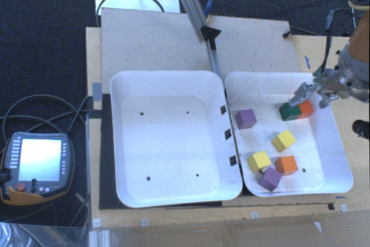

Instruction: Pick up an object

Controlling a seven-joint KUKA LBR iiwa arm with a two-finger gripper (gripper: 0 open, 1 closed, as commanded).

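the gripper (302,96) hangs over the right bin (335,182) near its far right edge, just above a green block (289,111), its grip unreadable from here.

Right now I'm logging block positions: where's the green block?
The green block sits in the right bin, upper right, touching an orange block, under the gripper.

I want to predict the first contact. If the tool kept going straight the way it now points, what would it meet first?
Probably the green block: the tool slants down-left from the right, its tip just above that block, with an orange block beside it. Depth is unclear from this single view.
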